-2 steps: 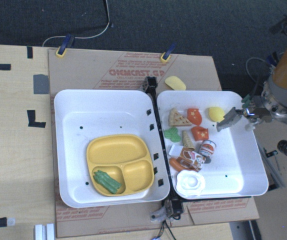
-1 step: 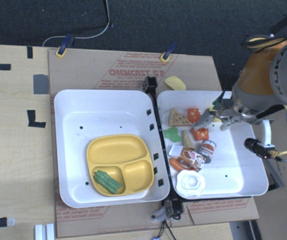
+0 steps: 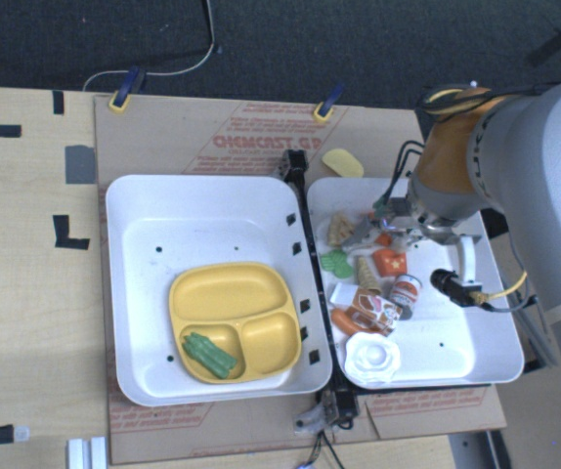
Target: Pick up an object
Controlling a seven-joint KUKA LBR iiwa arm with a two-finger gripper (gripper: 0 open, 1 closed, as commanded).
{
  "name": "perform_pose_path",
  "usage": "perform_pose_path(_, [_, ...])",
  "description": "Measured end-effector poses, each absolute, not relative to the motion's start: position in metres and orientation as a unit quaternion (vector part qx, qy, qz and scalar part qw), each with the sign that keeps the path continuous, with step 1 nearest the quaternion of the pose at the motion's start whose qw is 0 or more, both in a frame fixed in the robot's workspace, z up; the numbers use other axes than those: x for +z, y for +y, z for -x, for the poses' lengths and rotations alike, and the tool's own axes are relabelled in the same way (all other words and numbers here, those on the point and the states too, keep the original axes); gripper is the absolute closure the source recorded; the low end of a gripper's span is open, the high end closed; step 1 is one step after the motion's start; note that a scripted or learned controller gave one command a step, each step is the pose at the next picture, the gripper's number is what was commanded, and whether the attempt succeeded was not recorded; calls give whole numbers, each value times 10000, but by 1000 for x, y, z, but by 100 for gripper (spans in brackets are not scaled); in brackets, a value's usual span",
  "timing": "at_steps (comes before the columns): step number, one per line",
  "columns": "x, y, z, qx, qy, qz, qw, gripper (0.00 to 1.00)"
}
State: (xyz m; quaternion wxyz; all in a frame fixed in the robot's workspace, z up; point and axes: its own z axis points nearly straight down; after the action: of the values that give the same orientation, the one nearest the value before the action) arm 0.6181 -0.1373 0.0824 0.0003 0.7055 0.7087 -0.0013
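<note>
Grey arm (image 3: pixel 525 164) with its orange band (image 3: pixel 452 159) sits highest and closest to the lens, reaching in from the right over the right bin (image 3: pixel 486 345). Gripper (image 3: pixel 390 225) is down at the upper-middle of that bin, right at the top of the object pile; its tip is lost among clutter and wrist hardware, so grip state can't be told and nothing can be called held. Progress, as a judgement: approach/descent looks done, grasp and lift not confirmed, so the pick is still open. Likeliest target is the red object (image 3: pixel 391 261), lying just below the gripper tip, close but whether touching is unclear. Beside it: tan piece (image 3: pixel 340 230) to the left of the tip, green piece (image 3: pixel 336 262) lower left, small can (image 3: pixel 404 291) and a red-and-white packet (image 3: pixel 370 309) further down, orange piece (image 3: pixel 345 320) by the bin's left wall, white round lid (image 3: pixel 372 357) at the near end. Yellow item (image 3: pixel 342 163) lies outside the bin on the cardboard. Left bin (image 3: pixel 134 262) carries a yellow divided plate (image 3: pixel 251 306) with a green object (image 3: pixel 208 356) in its lower-left compartment, well apart from the arm.
</note>
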Motion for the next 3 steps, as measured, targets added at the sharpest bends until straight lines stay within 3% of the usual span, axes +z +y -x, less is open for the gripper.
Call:
perform_pose_path(1, [83,-128,-665,-92,7086,-7055,-76,0])
perform_pose_path(2, [84,-125,-664,-93,7068,-7073,-41,0])
perform_pose_path(3, [86,-145,-567,-7,7057,-7085,0,0])
